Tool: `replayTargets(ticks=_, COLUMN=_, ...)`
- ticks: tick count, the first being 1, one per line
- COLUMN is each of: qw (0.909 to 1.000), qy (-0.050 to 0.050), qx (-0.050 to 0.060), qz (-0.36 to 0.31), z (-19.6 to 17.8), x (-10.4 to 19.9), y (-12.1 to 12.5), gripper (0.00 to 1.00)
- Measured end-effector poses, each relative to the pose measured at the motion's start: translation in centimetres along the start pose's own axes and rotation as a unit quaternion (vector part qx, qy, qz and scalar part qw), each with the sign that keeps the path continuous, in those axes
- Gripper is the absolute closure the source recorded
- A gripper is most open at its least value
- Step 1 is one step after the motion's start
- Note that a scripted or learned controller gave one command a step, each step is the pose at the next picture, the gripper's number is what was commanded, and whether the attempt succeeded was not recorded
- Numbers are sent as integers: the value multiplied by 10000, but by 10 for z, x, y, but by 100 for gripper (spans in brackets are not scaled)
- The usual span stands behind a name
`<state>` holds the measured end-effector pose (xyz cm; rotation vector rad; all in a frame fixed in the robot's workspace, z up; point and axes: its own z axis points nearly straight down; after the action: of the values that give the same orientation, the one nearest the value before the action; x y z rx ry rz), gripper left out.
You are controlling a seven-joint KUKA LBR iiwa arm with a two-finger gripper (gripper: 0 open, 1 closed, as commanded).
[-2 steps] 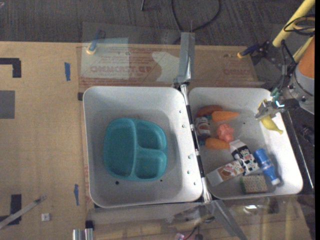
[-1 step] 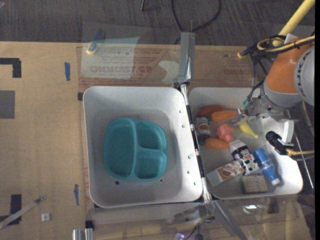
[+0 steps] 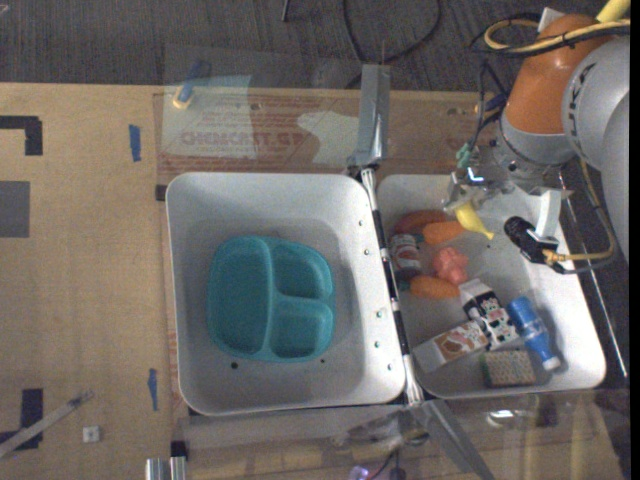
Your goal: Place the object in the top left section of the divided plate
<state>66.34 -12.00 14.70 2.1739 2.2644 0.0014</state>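
On the pale wooden worktop (image 3: 80, 298), the left shallow white bin (image 3: 190, 208) holds the teal plastic divided plate (image 3: 268, 296), my landmark: a rounded-corner tray with one long section down its left side and two smaller sections stacked on its right, all bare. It lies flat near the bin's middle.

Right of the plate, past the bin's wall, the right white bin (image 3: 580, 358) holds a small dark can with a red label (image 3: 405, 253), an orange oval piece (image 3: 443, 233), a pink lump (image 3: 451, 263), and another orange piece (image 3: 434, 288). Further right and lower lie a white carton with a brown print (image 3: 452, 346), a black-and-white patterned carton (image 3: 487, 315), a blue-and-white bottle (image 3: 531, 331), and a speckled tan block (image 3: 510, 368).

My pincer (image 3: 470, 208) sits well right of the plate, above the orange oval piece, with a yellow object (image 3: 474, 220) at its tip; I cannot tell whether it grips it.
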Motion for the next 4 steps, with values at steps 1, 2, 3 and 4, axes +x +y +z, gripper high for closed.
replayTargets(ticks=1, qw=9977, qy=1, qx=-6, qz=-684, z=-39, x=84, y=8, gripper=100)
replayTargets(ticks=2, qw=9977, qy=1, qx=-4, qz=-682, z=-39, x=84, y=8, gripper=0)
replayTargets(ticks=3, qw=9976, qy=-9, qx=-25, qz=-695, z=-50, x=85, y=9, gripper=100)
replayTargets(ticks=4, qw=9943, qy=2, qx=-2, qz=-1069, z=-144, x=87, y=-69, gripper=100)
